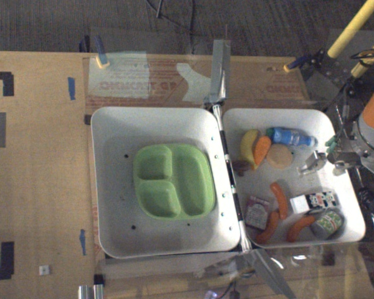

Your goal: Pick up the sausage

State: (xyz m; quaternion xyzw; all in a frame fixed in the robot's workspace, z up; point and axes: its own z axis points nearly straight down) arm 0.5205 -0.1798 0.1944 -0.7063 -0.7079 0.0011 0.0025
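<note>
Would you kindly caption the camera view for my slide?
Hand poised over the right bin of toy food, sausage unpicked; green tray left.

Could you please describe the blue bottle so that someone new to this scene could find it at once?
Look in the right-hand white bin, along its far wall. The blue bottle lies on its side there, just beyond the round tan bun and right of the banana. It is the bin's only blue item.

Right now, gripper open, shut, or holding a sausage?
Gripper: cannot be told; no sausage seen in it, it sits over the right bin.
</note>
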